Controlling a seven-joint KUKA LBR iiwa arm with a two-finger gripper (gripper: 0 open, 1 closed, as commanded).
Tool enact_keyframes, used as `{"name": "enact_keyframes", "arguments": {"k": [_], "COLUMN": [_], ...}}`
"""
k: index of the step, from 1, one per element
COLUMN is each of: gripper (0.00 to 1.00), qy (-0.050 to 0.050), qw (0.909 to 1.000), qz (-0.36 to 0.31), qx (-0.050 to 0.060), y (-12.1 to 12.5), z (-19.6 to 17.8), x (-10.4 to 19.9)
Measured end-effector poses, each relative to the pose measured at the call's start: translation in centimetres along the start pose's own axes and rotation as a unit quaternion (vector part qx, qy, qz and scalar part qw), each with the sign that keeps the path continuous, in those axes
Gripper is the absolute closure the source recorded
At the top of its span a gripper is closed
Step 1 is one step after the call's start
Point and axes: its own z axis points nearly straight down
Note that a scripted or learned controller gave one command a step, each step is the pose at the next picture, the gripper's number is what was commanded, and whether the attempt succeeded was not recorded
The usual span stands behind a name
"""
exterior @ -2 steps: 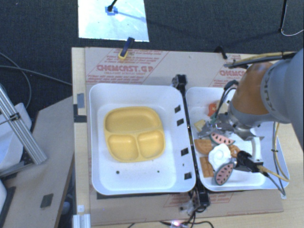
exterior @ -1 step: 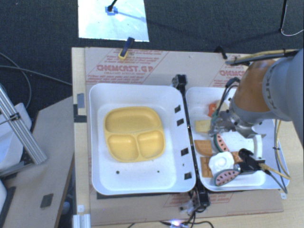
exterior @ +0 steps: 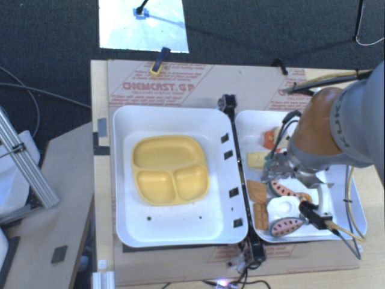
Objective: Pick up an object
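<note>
The arm (exterior: 337, 125) is reaching in from the right and hanging over the right bin (exterior: 248, 125). Its jaws are pointing down into the middle of that bin, just beside a pale yellow block (exterior: 257, 159) and just above a pink striped strip (exterior: 291, 191). The wrist is hiding the tips, so I cannot tell whether the jaws are apart or together, and nothing is showing between them.

All the loose objects are lying in the right bin. A red piece (exterior: 269, 139) is sitting near the far wall, beyond the block. Two brown crackers (exterior: 258, 200) are lying along the left wall, one nearer than the other. A white cup (exterior: 281, 208) is sitting beside them, and a striped oval (exterior: 286, 226) is lying near the front wall, just below the cup.

The left bin (exterior: 120, 179) is holding a yellow tray (exterior: 170, 167) with three compartments, lying flat near its middle. Both bins are resting side by side on the surface (exterior: 198, 80), touching along their inner edges.
</note>
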Motion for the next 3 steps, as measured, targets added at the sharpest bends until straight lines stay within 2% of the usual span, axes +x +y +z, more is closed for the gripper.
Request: {"name": "enact_keyframes", "arguments": {"k": [1, 2, 3], "gripper": [1.0, 1.0, 1.0], "qy": [-0.008, 0.001, 0.0], "qw": [0.9999, 1.0, 1.0], "qz": [0.005, -0.005, -0.001], "qx": [-0.01, -0.007, 0.004], "y": [1.7, 6.2, -1.8], "z": [-4.9, -15.8, -9.8], "x": [8.6, 14.1, 16.4]}}
